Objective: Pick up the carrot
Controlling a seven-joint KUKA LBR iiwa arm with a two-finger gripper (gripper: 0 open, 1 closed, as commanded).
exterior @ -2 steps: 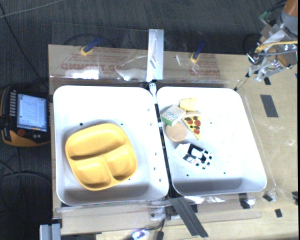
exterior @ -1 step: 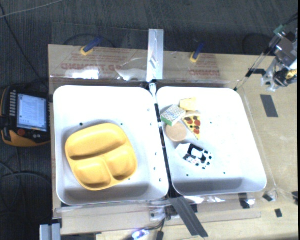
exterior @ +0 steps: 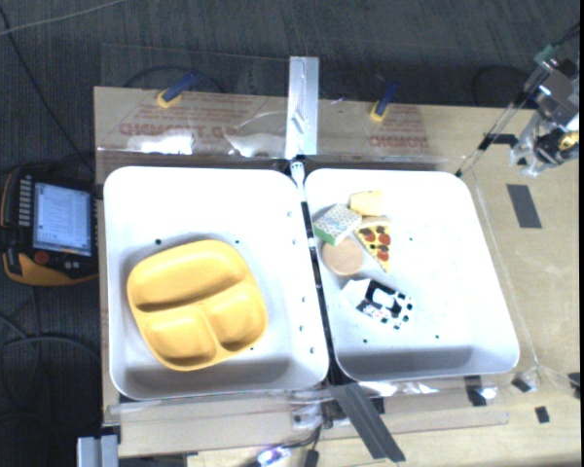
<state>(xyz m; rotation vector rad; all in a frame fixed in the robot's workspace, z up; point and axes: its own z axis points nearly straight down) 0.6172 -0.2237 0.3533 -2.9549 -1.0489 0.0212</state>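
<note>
No legible text, label, brand or number can be made out: faint reddish print on the plastic sheet (exterior: 165,125) behind the bins is too blurred to be read, as is the pendant (exterior: 54,224) screen.

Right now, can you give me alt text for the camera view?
Two white bins sit side by side: the left bin holds a yellow divided tray, the right bin a cluster of small food items near its left wall.
</note>
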